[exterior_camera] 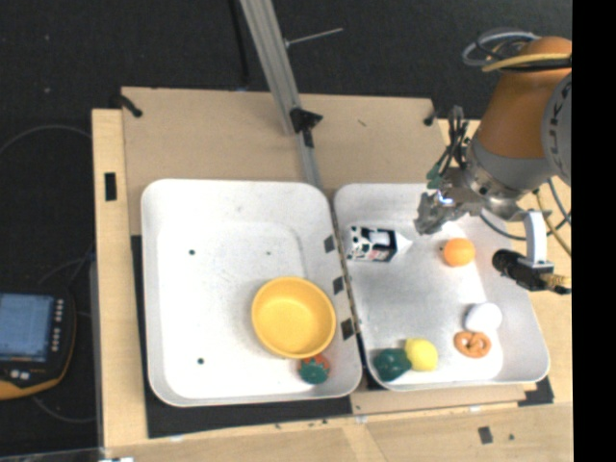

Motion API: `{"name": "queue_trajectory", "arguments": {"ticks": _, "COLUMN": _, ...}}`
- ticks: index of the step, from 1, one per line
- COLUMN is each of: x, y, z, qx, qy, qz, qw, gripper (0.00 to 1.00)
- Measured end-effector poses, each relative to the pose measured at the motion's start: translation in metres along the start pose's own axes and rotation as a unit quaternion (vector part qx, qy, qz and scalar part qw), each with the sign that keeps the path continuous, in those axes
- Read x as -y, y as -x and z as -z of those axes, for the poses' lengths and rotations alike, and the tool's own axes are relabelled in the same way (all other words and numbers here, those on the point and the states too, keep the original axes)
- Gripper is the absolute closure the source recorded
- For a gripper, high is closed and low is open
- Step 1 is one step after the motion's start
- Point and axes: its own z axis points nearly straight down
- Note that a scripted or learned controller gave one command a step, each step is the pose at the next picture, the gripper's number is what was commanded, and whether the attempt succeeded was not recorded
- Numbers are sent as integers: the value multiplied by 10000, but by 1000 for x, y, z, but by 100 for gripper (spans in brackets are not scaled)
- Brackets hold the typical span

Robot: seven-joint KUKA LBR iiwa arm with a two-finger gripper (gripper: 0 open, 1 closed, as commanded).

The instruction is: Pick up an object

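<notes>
My gripper hangs over the back of the right bin, under the orange wrist band. A small black-and-white carton lies just to its left, and an orange ball just below and to its right. Near the front of that bin lie a white ball, an orange pretzel-shaped ring, a yellow lemon-like piece and a dark green piece. Nothing shows between the gripper and the objects.
The left bin holds a yellow bowl and a small green and red piece at its front right corner. A slanted metal pole rises behind the bins. A handheld pendant sits at far left.
</notes>
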Motion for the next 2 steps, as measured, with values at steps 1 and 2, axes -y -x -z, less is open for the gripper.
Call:
{"name": "queue_trajectory", "arguments": {"ticks": 1, "x": -2, "y": 1, "z": 30, "qx": -4, "qy": -17, "qz": 1, "qw": 10000, "gripper": 100}}
{"name": "queue_trajectory", "arguments": {"ticks": 2, "x": -10, "y": -61, "z": 31, "qx": -11, "qy": -28, "qz": 25, "qw": 10000, "gripper": 100}}
